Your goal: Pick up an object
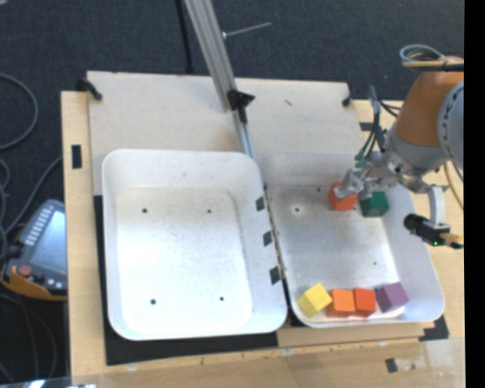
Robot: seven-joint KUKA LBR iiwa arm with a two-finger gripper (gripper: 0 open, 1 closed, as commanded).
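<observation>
- A shallow white left bin [121, 217] with rounded corners is seen on the pale wooden bench [162, 107]; its floor is speckled and marked by a few dark dots.
- Just beside it, the right bin [323, 241] is set, the two rims touching along the middle.
- Along the right bin's near wall, four blocks are lined up close together: a yellow block [314, 298], an orange block [343, 301], a second orange block [364, 301] and a purple block [391, 296].
- Near the right bin's far right corner, a red-orange block [343, 196] and a green block [374, 204] are found side by side, right under the pincer [362, 183].
- Whether the pincer is parted or closed cannot be told, nor whether either block is gripped.
- The grey arm [424, 128], banded in orange, is reached in from the right and bent down over that corner.
</observation>
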